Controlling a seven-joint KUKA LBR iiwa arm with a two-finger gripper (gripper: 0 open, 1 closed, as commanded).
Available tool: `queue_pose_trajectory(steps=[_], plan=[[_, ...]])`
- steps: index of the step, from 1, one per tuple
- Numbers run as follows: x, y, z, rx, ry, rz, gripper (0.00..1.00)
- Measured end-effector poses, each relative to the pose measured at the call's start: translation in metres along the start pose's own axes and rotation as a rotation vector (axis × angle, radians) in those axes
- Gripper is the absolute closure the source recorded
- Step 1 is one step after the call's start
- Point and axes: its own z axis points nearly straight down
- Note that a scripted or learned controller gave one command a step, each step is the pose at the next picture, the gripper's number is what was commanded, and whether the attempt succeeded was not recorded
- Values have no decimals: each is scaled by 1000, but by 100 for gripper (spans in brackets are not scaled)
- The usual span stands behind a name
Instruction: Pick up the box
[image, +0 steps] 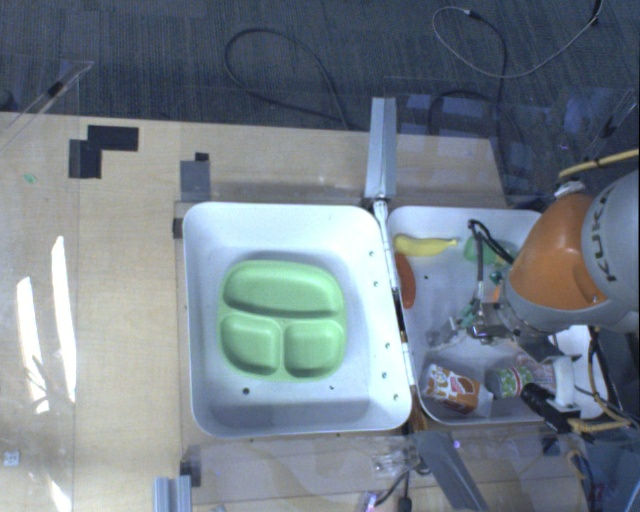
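Box (451, 389) with illegible print in right bin (440, 290), "KU" lettering on arm (590, 262)

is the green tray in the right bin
No, the green tray lies in the left bin, while the right bin holds the banana and other small items.

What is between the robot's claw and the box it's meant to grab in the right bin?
Nothing visible stands between them. The gripper hangs over the middle of the right bin, and the box lies toward the bin's near edge with bare floor between. A small can lies close beside the box, which may crowd the grasp.
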Motion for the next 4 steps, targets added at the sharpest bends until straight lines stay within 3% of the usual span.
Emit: queue_pose_trajectory(steps=[1, 2, 3, 4], plan=[[-25, -23, -108, 7, 0, 140, 0], [-40, -25, -57, 10, 1, 198, 0], [-70, -28, -40, 9, 1, 139, 0], [-34, 46, 1, 0, 1, 148, 0]])
